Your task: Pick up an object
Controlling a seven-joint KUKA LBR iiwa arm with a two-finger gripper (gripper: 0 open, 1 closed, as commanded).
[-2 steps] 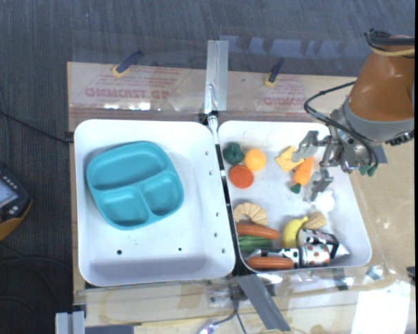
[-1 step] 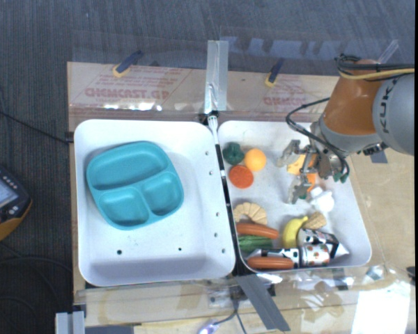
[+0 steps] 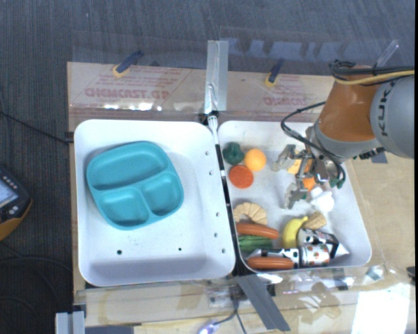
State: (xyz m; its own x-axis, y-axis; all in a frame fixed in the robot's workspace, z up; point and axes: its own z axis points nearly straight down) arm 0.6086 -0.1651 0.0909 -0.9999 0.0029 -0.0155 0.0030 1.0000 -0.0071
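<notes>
The grey-and-orange arm's two-finger gripper (image 3: pixel 303 176) hangs low in the right white bin (image 3: pixel 359 221), fingers spread around a small orange piece (image 3: pixel 307 182) beside a white lump (image 3: pixel 323 202), so closing firmly and lifting seem next.

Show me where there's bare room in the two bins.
Left bin: bare floor below and right of the teal tray. Right bin: a small patch between the orange ball and the gripper; its lower half is crowded with toy food.
</notes>
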